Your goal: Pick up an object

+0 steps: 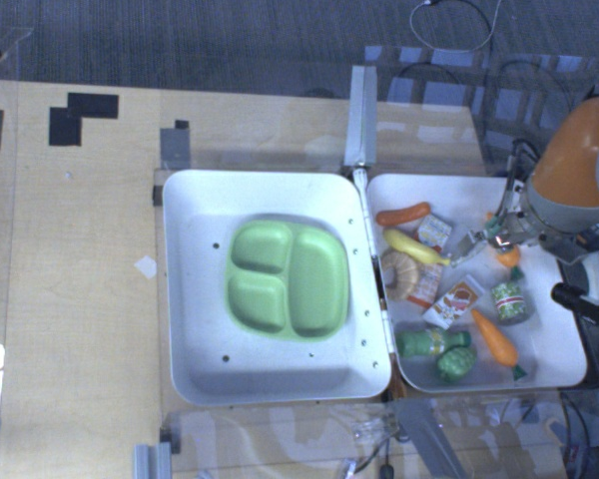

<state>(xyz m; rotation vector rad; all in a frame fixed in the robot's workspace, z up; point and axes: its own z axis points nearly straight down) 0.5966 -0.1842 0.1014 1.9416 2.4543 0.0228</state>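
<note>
The right bin (569, 367) holds a heap of toy food. A red sausage (403, 214) lies at its back left, with a yellow banana (411, 247) and a small white packet (435, 230) just in front of it. A white and red box (454, 303), a carrot (495, 338), a green can (511, 303), a green bottle (427, 343) and a broccoli (457, 364) sit nearer the front. My gripper (482, 239) hangs low over the middle of this bin, between the white packet and a small orange piece (508, 258). I see nothing held in it.
The left bin (190, 367) carries a green divided plate (288, 277). A brown bread piece (398, 268) and a small carton (425, 286) lie by the right bin's left wall. A metal divider (360, 118) stands behind the bins. Cables and black hardware (584, 302) crowd the right.
</note>
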